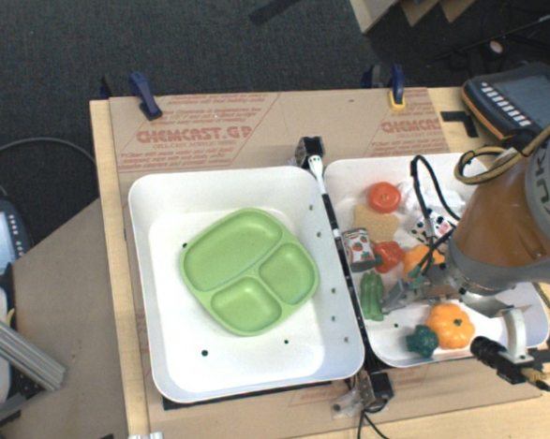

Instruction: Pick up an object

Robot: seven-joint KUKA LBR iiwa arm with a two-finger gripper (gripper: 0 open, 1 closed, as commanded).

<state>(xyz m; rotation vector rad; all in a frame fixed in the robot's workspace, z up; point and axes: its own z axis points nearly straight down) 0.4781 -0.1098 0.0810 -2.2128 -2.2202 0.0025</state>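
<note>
The gripper (419, 286), its state not something I can tell, is low in the right bin (389, 350) amid the toys, with the green pepper (371, 298) just to its left, long axis running up the bin beside the green plate's (250, 270) bin, probably the nearest pick.

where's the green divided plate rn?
The green divided plate lies flat in the left bin, roughly centred, across the divider from the right bin holding the toy food.
</note>
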